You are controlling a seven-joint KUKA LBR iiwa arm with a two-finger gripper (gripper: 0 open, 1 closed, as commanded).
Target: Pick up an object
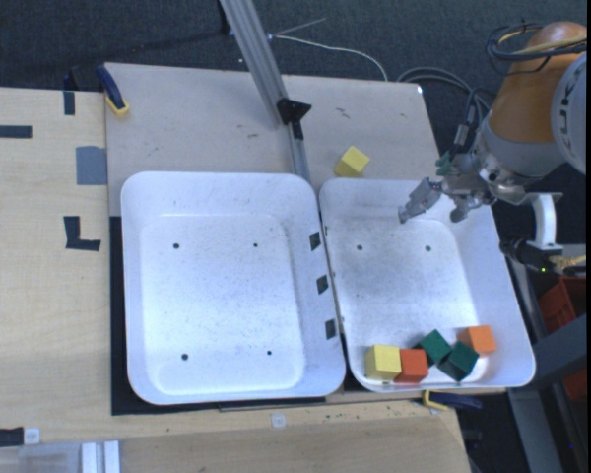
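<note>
Several small blocks lie huddled at the near edge of the right bin [394, 284]: a yellow one [382, 361], a red-orange one [413, 365], two dark green ones [435, 345] [460, 362] and an orange one [481, 339]. Another yellow block [353, 162] rests on the bench just beyond the bins. My gripper [439, 207] hangs over the far right part of the right bin, well away from the blocks. Its two fingers are spread apart and open, with nothing between them.
The left bin [217, 284] sits beside the right one, with small black clips along the shared rim. A slanted metal rail [261, 52] runs down from the back to the bins' far edge. Cables trail behind the arm at the right.
</note>
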